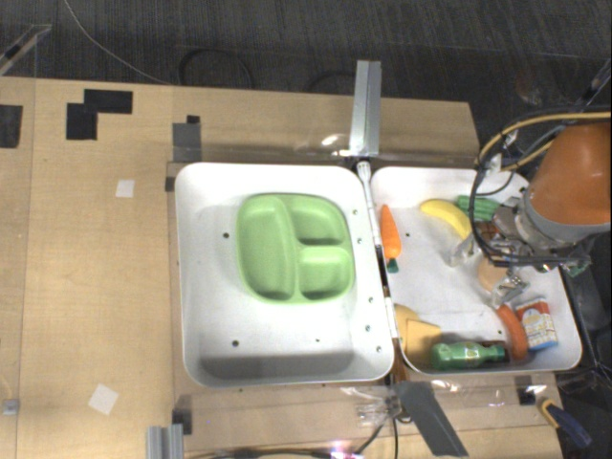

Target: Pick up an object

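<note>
Yellow curved banana [448,216] in right bin [430,295], near pincer [499,256].

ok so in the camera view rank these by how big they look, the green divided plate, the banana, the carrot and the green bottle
1. green divided plate, by far the largest.
2. green bottle.
3. carrot and banana: they look about alike in length, and the arm may cover part of the banana, so I won't rank them.

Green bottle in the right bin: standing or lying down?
Lying down. The green bottle rests on its side along the right bin's near wall, its length running left to right.
</note>
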Controlling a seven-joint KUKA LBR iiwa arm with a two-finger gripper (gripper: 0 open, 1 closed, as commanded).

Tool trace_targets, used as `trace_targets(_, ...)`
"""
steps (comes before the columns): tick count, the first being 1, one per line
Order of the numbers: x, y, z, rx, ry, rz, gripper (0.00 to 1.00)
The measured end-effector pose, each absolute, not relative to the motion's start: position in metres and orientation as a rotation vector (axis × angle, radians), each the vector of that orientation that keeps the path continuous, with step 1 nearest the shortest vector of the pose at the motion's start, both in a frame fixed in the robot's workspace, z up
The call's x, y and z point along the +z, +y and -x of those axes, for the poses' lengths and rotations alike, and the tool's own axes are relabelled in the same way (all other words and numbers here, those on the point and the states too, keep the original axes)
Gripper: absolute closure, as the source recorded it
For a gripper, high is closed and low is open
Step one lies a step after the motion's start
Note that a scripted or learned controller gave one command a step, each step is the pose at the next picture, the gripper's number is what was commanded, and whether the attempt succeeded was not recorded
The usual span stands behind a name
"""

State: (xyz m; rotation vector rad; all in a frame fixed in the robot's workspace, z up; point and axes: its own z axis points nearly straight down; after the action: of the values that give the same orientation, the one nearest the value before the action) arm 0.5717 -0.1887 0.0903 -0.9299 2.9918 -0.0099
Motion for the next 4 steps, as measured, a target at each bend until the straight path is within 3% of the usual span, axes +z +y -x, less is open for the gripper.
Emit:
trace_targets(1,0.09,-0.206,-0.504,-0.011,3.066,0.603,0.0)
trace_targets(2,0.091,-0.206,-0.502,-0.015,3.058,0.62,0.0)
trace_targets(3,0.091,-0.082,-0.521,-0.004,3.073,0.531,0.0)
trace_targets(4,0.091,-0.133,-0.507,-0.011,3.06,0.605,0.0)
